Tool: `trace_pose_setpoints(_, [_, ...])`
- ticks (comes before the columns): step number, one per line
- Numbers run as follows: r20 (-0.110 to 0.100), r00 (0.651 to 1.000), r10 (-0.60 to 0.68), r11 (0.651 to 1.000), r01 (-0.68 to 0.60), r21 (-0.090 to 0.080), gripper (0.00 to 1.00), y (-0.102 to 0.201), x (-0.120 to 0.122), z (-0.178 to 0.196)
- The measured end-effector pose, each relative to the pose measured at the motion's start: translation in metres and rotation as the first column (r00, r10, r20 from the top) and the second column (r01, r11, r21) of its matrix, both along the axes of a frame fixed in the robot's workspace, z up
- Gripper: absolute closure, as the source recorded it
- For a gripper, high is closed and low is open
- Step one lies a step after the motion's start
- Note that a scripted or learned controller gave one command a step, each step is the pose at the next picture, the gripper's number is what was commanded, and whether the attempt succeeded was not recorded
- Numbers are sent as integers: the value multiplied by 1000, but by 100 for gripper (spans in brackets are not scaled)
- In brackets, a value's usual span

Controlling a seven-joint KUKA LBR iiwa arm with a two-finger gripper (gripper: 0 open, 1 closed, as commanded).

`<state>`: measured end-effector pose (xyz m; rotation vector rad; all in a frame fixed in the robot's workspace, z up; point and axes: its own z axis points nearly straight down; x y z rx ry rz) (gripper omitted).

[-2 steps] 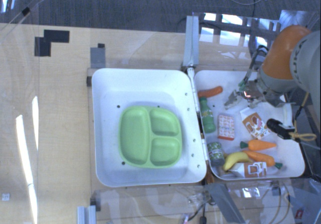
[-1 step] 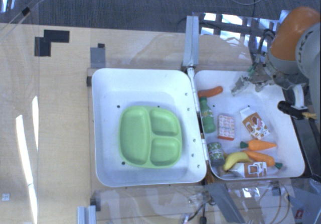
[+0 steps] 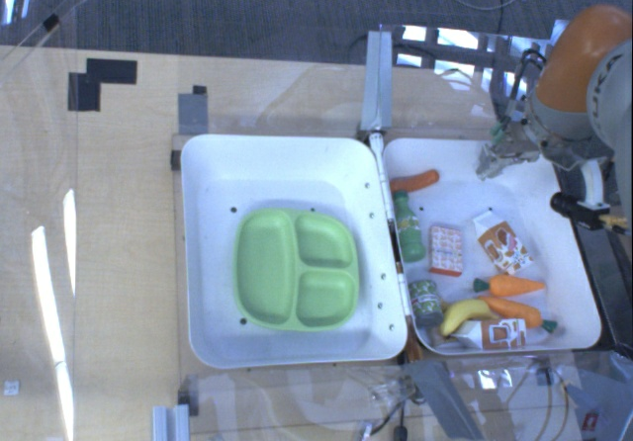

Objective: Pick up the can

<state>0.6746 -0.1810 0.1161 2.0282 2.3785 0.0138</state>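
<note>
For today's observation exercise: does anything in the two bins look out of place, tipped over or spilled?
Nothing is spilled or damaged. The right bin is cluttered: the green bottle lies on its side, and the banana leans over a carton beside the can. The green plate lies flat.

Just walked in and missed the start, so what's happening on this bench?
A grey robot arm with an orange band reaches in from the right. Its gripper hangs over the far edge of the right bin, not holding anything. The can it is meant to pick up lies at the bin's near left, beside a banana and below a green bottle. The left bin holds a green divided plate.
</note>
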Motion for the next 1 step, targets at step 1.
trace_pose_setpoints(1, [0, 1000, 1, 1000, -1, 0, 0, 0, 0, 0])
